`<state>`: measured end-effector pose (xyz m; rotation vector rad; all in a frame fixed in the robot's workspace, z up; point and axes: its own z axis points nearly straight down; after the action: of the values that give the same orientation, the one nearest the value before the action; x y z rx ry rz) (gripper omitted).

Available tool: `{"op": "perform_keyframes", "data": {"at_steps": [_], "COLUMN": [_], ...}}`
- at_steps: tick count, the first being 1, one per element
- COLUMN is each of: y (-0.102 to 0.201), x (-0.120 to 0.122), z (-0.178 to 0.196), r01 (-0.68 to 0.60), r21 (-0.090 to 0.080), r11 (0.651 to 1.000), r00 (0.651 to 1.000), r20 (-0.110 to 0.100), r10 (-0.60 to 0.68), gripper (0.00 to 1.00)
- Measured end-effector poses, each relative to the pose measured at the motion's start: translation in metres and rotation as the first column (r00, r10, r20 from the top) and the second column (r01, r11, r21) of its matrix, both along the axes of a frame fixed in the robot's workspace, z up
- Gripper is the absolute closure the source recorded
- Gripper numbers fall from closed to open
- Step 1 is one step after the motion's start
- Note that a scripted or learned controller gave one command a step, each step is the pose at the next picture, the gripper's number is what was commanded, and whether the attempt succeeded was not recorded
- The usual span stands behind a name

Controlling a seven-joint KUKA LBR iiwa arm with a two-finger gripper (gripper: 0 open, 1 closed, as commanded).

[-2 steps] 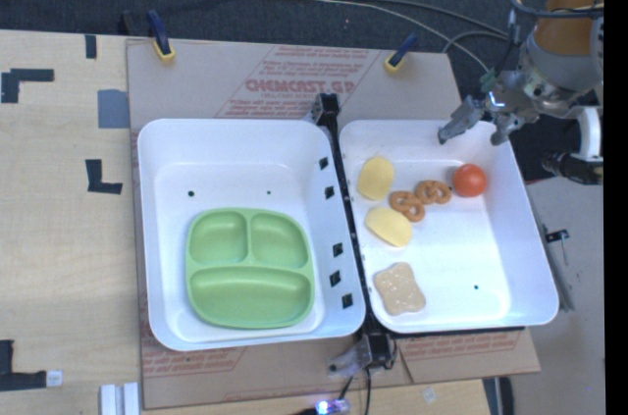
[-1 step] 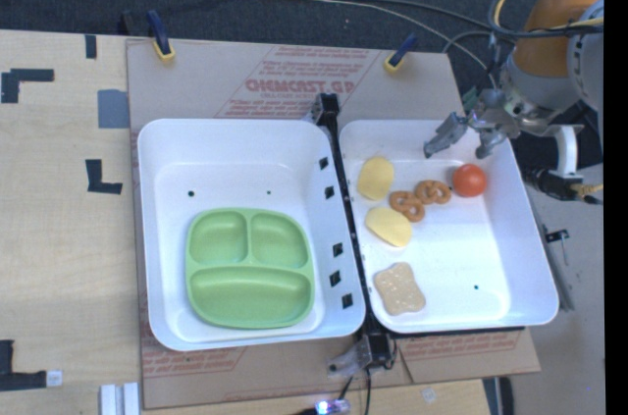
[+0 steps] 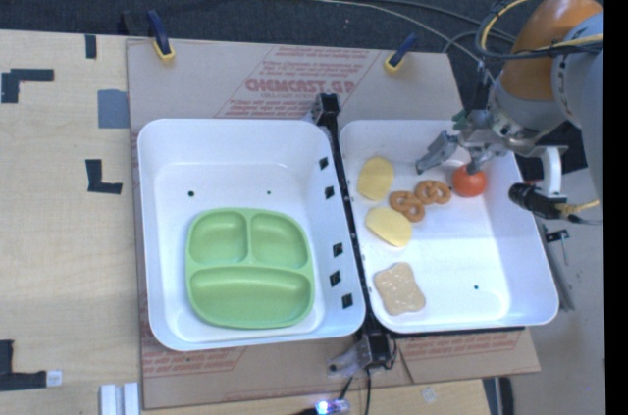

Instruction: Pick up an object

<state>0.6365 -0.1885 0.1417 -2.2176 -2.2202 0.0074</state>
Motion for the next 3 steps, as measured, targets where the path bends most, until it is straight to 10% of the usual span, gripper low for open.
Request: {"op": "perform_keyframes", "data": {"at_steps": [1,3], "y": [0.001,-0.007], "x": [0.002,0.007], "z": [0.013,0.083], "r01": [-0.002,-0.001], "r21": [-0.001,0.001], "r11": [1.0,1.0], "r00": [1.0,1.0], "r20": [0.004,0.007], "r10": [0.002,0.001], "gripper": [1.0,1.0]}}
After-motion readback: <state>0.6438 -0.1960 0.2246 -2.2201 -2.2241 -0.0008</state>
